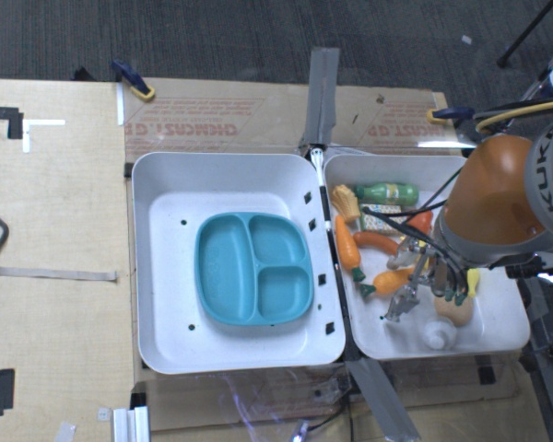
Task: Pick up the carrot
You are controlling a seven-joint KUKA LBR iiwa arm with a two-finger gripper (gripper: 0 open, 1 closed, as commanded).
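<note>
A: Long orange carrot (347, 246)?
B: Right white bin (498, 334), against its left wall.
A: Metal two-finger gripper (399, 307)?
B: Poised near it, angled down; open or closed, can't tell.

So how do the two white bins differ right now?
The left bin holds a teal divided plate lying flat; the right bin is crowded with play food, including a carrot along its left wall and a green bottle. The gripper reaches into the right bin, not the left. Both are shallow and white.
</note>
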